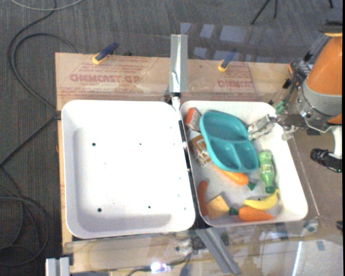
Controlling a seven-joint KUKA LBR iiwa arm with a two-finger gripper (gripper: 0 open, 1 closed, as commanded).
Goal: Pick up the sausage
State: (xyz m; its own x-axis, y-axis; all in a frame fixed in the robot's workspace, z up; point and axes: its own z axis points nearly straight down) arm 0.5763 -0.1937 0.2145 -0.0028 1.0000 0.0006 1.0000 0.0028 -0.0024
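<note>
The sausage (pixel 202 193) is a short reddish-brown piece lying along the left wall of the right bin (pixel 293 171), near its front. My gripper (pixel 261 126) hangs over the back right part of that bin, just right of a teal divided dish (pixel 229 141). It is well away from the sausage, up and to the right of it. Nothing shows in its grasp.
Around the sausage lie a tan block (pixel 217 206), two carrots (pixel 256 214) (pixel 236 177), a banana (pixel 263 201) and a green bottle (pixel 267 168). A reddish piece (pixel 190 117) sits at the bin's back left. The left bin (pixel 126 165) adjoins.
</note>
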